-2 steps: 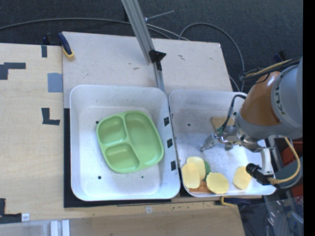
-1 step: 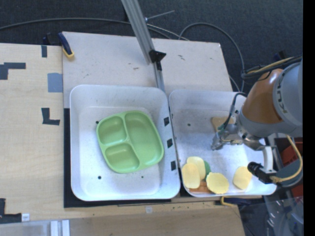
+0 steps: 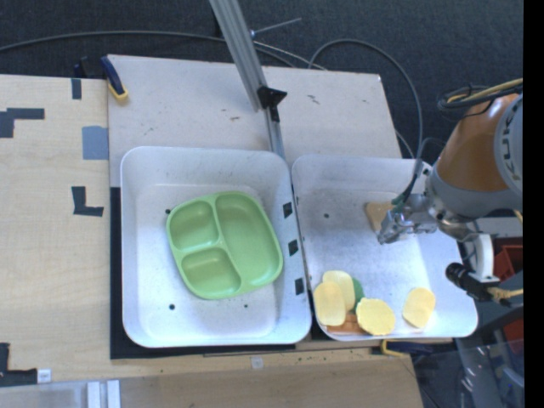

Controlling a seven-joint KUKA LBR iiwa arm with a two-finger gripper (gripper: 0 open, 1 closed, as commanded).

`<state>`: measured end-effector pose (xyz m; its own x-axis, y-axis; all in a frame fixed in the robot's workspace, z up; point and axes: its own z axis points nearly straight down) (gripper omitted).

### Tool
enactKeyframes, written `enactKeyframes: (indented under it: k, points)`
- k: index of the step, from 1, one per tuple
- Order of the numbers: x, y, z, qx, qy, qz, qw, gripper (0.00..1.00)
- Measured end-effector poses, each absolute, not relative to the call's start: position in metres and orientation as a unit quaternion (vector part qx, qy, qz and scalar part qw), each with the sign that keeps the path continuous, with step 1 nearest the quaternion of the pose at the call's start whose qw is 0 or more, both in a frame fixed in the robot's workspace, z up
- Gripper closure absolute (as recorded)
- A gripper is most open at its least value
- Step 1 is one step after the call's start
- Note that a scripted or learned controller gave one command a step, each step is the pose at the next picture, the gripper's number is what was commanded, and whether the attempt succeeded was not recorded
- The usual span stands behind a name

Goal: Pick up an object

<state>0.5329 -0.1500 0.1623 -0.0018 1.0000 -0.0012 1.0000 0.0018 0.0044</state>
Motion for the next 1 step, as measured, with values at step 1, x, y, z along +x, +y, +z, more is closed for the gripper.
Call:
enactKeyframes:
  k: [1]
  points:
    - [0.5382,-0.1486,0.2055,0.706,0.708,0.0009,0.002,1.00]
